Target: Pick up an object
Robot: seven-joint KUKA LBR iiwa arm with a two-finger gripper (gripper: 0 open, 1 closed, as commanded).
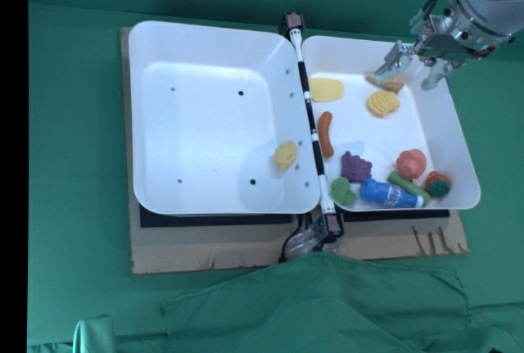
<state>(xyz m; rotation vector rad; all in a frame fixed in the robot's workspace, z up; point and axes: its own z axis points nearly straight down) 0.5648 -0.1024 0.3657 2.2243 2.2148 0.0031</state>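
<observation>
Hovering with fingers apart, pincer [413, 69] is straddling a tan piece [390, 83] directly beneath it; closing risks clipping the yellow piece [382, 103] just below, or slipping near the bin wall [446, 110].

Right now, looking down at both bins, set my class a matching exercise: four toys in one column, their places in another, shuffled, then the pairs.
Things:
1. orange sausage
2. blue bottle
3. small yellow toy
4. tan piece

Places:
A. left bin, near the divider
B. beneath the gripper, at the right bin's far edge
C. right bin, near front edge
D. right bin, just beside the divider

Pairs: 1-D, 2-C, 3-A, 4-B
</observation>
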